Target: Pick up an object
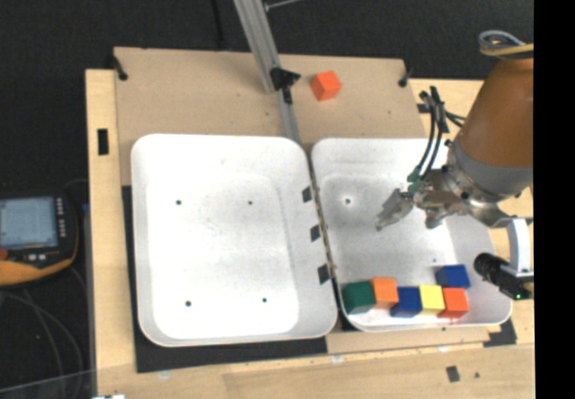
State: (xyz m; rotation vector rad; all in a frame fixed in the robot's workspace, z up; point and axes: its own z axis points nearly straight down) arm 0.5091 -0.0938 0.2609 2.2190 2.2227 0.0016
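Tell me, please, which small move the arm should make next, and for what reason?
Probably move the gripper toward the near wall of the right bin, then lower it. It hangs above bare floor, while the blocks, such as the green block and orange block, lie along that wall.

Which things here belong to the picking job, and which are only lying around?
For the job: gripper, right bin, green block, two orange blocks, two blue blocks, yellow block.

Lying about: left bin, orange cube on the board, handheld controller.
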